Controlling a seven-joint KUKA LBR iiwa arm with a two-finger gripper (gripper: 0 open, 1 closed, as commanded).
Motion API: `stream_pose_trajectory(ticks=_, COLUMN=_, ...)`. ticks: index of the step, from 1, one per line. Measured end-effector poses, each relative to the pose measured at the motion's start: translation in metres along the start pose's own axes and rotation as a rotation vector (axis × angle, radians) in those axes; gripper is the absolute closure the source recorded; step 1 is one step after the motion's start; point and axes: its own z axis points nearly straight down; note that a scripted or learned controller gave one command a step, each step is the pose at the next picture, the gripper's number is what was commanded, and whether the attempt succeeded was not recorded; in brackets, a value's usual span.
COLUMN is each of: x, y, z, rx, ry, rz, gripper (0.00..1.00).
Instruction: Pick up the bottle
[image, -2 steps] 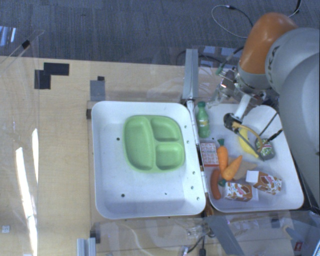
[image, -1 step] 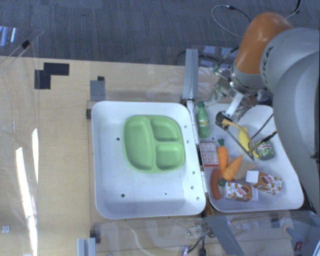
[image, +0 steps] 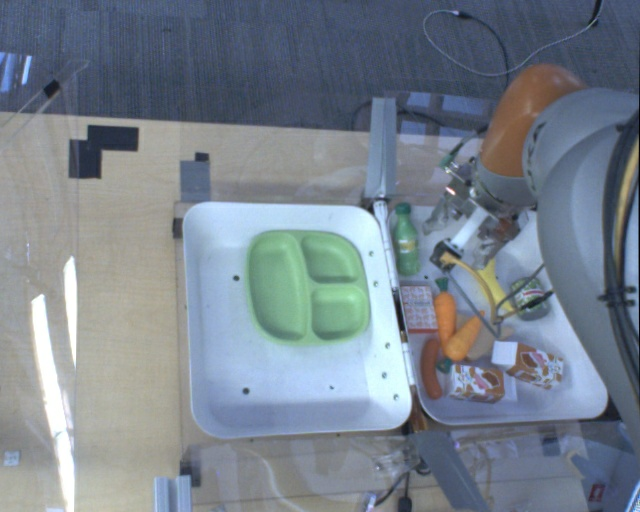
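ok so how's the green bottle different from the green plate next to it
The green bottle lies in the right bin, against its left wall and crowded by other items; the green plate sits alone in the left bin. The bottle is small and narrow with a label and a darker green cap; the plate is much larger, broad, flat and split into three compartments. Both are green.

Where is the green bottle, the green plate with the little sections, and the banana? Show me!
green bottle (image: 406, 243): camera view, on the middle of its body.
green plate (image: 290, 290): camera view, on its big left section.
banana (image: 488, 287): camera view, on its yellow curved middle.
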Motion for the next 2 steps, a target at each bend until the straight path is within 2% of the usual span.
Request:
stream_pose_trajectory(ticks=1, x=0.0, y=0.0, z=0.0, rx=0.0, ry=0.0, rz=-0.001, gripper=0.0)
stream_pose_trajectory(ticks=2, x=-0.014, y=0.005, z=0.035, rx=0.015, ry=-0.006, rz=0.164, gripper=0.0)
